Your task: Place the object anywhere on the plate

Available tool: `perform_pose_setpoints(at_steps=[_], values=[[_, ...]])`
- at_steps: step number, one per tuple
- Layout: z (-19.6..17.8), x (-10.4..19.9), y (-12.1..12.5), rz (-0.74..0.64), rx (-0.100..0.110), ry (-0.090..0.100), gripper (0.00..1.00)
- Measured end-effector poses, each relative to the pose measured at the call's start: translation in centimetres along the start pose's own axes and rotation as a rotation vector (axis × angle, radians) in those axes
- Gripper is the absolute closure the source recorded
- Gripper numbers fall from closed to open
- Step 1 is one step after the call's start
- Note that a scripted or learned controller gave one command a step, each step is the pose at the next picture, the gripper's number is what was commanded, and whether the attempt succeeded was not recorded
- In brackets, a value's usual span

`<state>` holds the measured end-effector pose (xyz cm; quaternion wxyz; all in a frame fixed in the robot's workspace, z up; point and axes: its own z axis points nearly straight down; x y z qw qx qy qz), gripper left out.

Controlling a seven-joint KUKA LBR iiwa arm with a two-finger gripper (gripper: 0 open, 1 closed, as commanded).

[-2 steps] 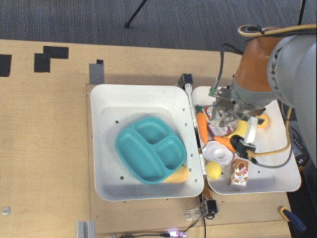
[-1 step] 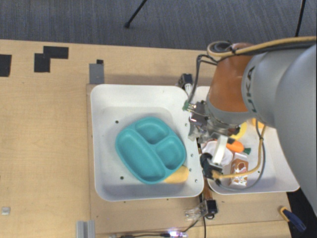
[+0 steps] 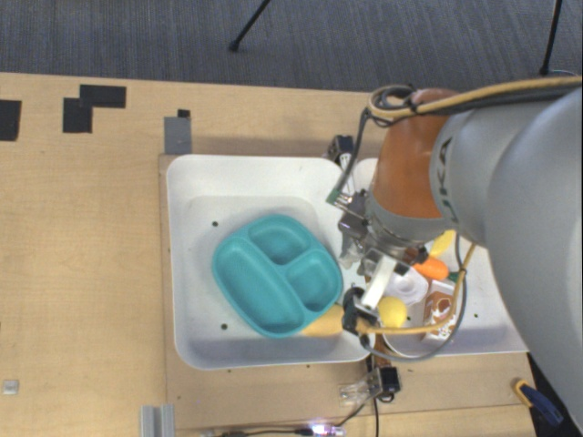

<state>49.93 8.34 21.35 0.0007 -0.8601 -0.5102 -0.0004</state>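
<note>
Nearest the camera is the grey arm (image 3: 510,198), filling the right of the frame, its orange band (image 3: 405,176) just above the wrist. Below the band the end effector (image 3: 366,260) hangs over the wall that parts the two bins, just right of centre. Whether it is spread or pressed together I cannot tell, as the wrist and its fittings hide that, and nothing can be seen pinched in it.

A teal plate (image 3: 273,276) with three compartments lies in the left bin (image 3: 196,244), a little left of centre, and nothing rests in it. A yellow-orange piece (image 3: 319,324) lies at its lower right rim, touching or nearly touching it, by the dividing wall. I take this piece for the object to be placed, though that is a judgement. From the end effector it lies down and to the left in the frame, and its long axis runs at a shallow slant from lower left to upper right.

Other small things sit in the right bin (image 3: 483,330) under the wrist, among them a yellow ball (image 3: 393,311) and an orange piece (image 3: 432,269). The wooden surface (image 3: 82,262) spreads out to the left.

Since the piece lies beside the plate rather than on it, the coming move turns on a short shift up and left across the rim.
</note>
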Motion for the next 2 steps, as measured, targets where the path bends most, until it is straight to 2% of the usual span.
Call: perform_pose_setpoints(at_steps=[1,2], values=[[3.45,8.20,1.08,-0.024,0.001,-0.001,1.00],[3.42,8.15,1.14,-0.025,0.000,-0.001,0.00]])
